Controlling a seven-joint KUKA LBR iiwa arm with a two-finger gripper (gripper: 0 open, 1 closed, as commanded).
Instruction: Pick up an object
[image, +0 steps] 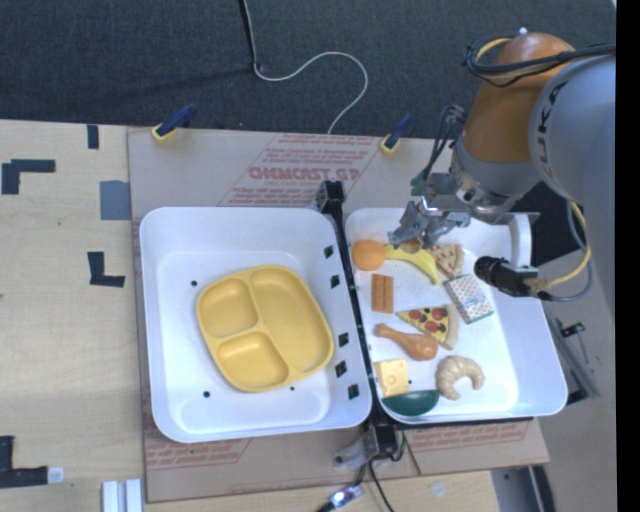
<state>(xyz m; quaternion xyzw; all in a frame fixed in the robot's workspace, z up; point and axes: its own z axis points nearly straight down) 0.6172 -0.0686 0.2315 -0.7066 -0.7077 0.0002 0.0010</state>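
The upper end of the banana (418, 262) is covered by the gripper (417, 232), so contact cannot be judged. The arm (560, 110) is cut off by the right edge. The green item (412, 403) is partly hidden behind the right bin's rim (470, 412).
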